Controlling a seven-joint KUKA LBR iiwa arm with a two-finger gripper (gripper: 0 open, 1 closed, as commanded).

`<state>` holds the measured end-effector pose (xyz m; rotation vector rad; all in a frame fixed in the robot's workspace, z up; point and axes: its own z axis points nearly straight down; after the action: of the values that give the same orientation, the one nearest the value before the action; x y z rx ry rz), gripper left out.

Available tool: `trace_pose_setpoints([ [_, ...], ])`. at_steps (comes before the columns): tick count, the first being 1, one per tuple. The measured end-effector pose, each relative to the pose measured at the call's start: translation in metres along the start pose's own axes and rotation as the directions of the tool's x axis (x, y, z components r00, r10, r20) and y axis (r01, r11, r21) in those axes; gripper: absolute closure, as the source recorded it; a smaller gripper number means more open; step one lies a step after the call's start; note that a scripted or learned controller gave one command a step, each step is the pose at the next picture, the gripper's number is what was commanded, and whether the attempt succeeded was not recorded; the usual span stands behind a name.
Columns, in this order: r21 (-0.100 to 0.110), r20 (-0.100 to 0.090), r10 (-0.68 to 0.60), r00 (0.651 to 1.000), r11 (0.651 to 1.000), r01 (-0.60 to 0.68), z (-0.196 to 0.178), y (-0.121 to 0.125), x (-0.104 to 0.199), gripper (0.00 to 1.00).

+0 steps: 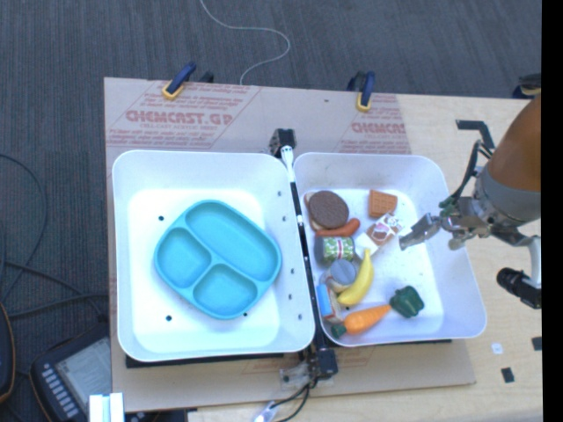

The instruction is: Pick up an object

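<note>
While the arm (515, 170) reaches in from the right edge of the frame, its pincer (428, 227) is seen over the right part of the right bin (457, 262), and whether its fingers are spread or closed cannot be told; nothing is seen held in it. Crowded along the left half of that bin are the toys: a brown round cookie (328, 207) at the top, an orange cracker (382, 203) to its right, a sausage (338, 229) below the cookie, a small white and red piece (383, 229) nearest the pincer, a green can (338, 250), a banana (356, 280), a carrot (367, 318) at the bottom and a green pepper (406, 301) lower right. They lie closely packed, several touching. A blue divided plate (217, 258) is set in the left bin (132, 192), left of centre. Both bins are carried by a table (176, 121) covered with printed cardboard, fixed by two clamps (179, 80) at the top. A white cable (237, 25) is trailed across the grey floor at upper centre.
</note>
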<state>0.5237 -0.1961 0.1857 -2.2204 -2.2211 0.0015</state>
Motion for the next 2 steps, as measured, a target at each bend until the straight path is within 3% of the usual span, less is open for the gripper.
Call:
trace_pose_setpoints([
  [1,-0.006,0.002,0.0,1.0,1.0,0.0,0.098,0.013,0.029,0.0],
  [2,-0.01,0.005,0.0,1.0,1.0,0.0,0.097,0.025,0.076,0.0],
])
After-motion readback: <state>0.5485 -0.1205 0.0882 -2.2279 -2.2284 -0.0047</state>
